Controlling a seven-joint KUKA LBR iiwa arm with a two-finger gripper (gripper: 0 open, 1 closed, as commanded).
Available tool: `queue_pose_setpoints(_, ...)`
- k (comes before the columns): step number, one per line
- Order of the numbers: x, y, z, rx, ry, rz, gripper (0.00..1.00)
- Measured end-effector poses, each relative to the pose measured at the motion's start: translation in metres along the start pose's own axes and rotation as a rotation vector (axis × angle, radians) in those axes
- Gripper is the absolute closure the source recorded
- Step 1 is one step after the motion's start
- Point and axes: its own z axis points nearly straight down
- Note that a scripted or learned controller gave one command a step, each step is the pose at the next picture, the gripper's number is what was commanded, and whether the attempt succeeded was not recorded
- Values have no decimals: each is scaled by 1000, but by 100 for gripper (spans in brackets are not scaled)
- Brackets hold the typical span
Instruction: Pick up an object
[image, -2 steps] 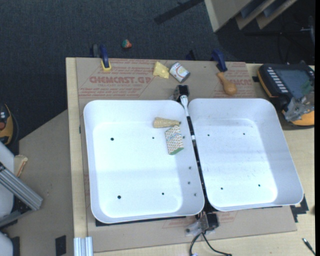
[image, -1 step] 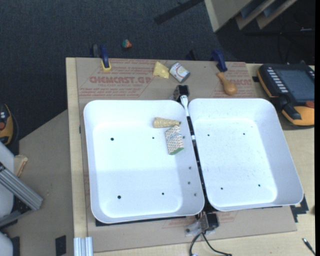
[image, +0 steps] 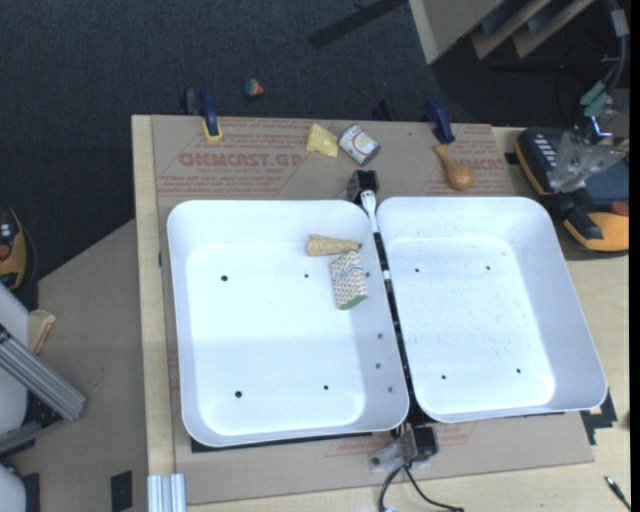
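left bin (image: 200, 300): holding 2 items, tan cone (image: 331, 245) and patterned packet (image: 348, 279) lying just beside each other toward 1 o'clock | right bin (image: 560, 300): sitting alongside | bins: 2 | gripper: cannot tell

Left bin (image: 200, 330) lies open save cone (image: 331, 245) and patterned pouch (image: 348, 279) near its far-right corner.

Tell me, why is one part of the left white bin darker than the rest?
In the camera view, a soft shadow covers the upper half of the left bin, where the cone-shaped piece and patterned packet lie; its lower half is brightly lit, nearly washed out.
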Motion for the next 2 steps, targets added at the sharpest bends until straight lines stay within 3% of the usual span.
queue_pose_setpoints(1,0,-63,54,-4,-4,13,100)
queue_pose_setpoints(2,-49,-106,8,-21,-12,17,100)
